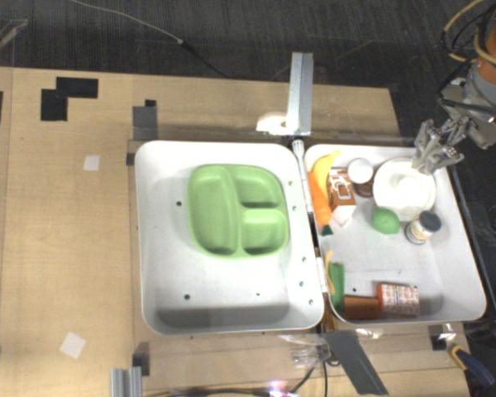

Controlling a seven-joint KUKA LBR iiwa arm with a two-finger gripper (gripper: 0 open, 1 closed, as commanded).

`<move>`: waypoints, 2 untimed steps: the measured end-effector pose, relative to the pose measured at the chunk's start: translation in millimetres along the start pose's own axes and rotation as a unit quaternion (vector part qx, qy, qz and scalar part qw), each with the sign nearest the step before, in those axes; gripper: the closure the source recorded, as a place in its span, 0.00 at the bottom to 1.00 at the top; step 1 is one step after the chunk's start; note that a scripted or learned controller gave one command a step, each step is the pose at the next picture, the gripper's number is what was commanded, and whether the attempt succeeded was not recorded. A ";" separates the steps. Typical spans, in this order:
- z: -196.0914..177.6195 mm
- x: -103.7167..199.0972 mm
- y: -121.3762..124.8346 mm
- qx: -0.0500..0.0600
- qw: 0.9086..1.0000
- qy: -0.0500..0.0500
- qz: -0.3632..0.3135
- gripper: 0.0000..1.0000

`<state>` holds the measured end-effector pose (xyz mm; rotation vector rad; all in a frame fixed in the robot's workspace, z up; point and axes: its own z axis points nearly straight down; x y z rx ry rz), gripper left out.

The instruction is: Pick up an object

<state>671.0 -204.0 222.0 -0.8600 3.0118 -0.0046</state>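
The thing we judge closest to be picked is the white bowl [404,190], which sits in the upper right part of the right bin [467,288], near its far corner. It is round, so it has no long axis to line up with; only its rim matters for a grasp. The gripper [434,149] hangs just beside this bowl, toward the upper right of it, above the bin's far right corner, and its metal fingers [427,143] point down and appear spread, with nothing between them. So the bowl lies down and to the left from the gripper, and we think the coming move needs a short shift in that direction before going down. Close around the bowl we see a green ball [386,221], a small dark jar [424,226] and a white-capped bottle [360,174], which may crowd the fingers. Further out, a banana [323,167] lies along the wall between the bins, and the left bin [161,304] on the tabletop [58,246] carries a green divided tray [236,210].
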 end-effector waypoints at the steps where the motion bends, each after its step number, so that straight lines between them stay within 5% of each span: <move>1: 20.7 -1.2 4.2 -0.001 0.998 0.001 -0.063 1.00; 2: 38.1 0.7 1.6 -0.004 0.991 0.002 -0.131 1.00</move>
